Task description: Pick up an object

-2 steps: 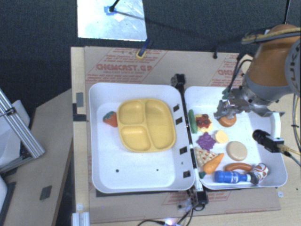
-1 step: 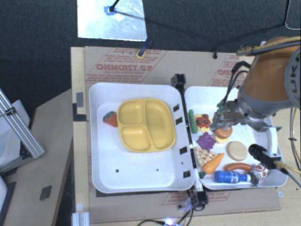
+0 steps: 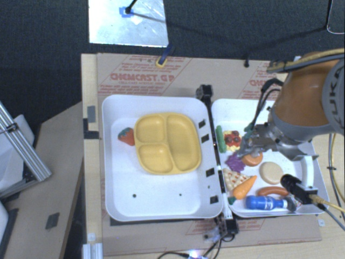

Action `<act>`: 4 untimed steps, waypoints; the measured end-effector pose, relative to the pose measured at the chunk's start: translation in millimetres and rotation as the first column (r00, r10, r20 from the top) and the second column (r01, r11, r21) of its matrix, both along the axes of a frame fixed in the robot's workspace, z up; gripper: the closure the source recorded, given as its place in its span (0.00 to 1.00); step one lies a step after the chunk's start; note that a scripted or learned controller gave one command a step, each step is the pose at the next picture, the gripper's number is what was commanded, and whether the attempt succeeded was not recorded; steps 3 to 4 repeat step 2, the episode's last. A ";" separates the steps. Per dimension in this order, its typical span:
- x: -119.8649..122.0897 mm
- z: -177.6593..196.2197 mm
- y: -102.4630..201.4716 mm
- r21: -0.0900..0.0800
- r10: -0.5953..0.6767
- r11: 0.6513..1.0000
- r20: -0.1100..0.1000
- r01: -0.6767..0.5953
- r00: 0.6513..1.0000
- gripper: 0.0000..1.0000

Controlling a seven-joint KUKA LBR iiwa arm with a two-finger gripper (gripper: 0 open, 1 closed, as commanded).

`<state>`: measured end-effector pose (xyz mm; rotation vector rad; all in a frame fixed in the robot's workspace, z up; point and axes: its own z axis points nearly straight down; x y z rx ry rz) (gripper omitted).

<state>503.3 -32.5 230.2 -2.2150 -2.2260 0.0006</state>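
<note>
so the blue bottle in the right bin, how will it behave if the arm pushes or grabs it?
The blue bottle lies on its side, round-bodied, so a push would probably roll it. It looks like smooth plastic, likely light and a bit slippery. The sausage and carrot lie close by, so a nudge may jostle them against the bin wall.

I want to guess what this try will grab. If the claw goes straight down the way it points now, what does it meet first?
Most likely the round orange toy right below the claw, beside the purple grapes. Depth is hard to judge from this slanted view, so the grapes could be touched too.
</note>
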 end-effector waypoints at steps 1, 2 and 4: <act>-10.6 -16.0 -1.7 0.000 -0.004 1.000 0.000 0.004 1.000 1.00; -1.2 3.1 -0.7 -0.001 -0.001 1.000 0.004 0.001 1.000 1.00; -1.2 3.1 -0.7 -0.001 -0.001 1.000 0.004 0.001 1.000 1.00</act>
